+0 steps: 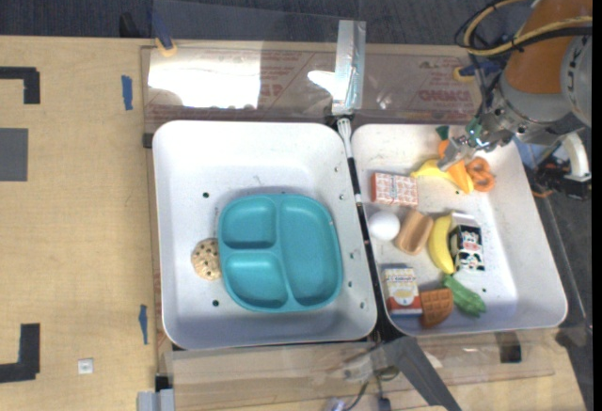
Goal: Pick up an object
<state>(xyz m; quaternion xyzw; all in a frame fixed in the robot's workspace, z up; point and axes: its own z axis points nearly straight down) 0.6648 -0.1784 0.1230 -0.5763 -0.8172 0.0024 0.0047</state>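
My gripper [463, 148] hangs low over the far corner of the right shallow white bin [536, 240], at the end of my grey arm with its orange band [548, 42]. It sits right above a small heap of toy food: an orange plastic piece [475, 174] and a yellow plastic piece [430, 172] lying against each other. From this slanted view I cannot tell whether anything is between my fingertips, nor how far apart they stand.

Nearer the camera in the same bin lie a small red-and-white carton [394, 189], a white round ball [383, 228], a tan bread-like roll [414, 232], a yellow plastic banana [441, 245], a black-and-white small box [467, 247], a green leafy toy vegetable [466, 296], a brown waffle-like piece [435, 306] and a second small carton with an orange label [402, 289].

The left shallow white bin [179, 165] carries a teal divided plastic plate [279, 251], with a tan speckled cookie [206, 259] just beside its left edge.
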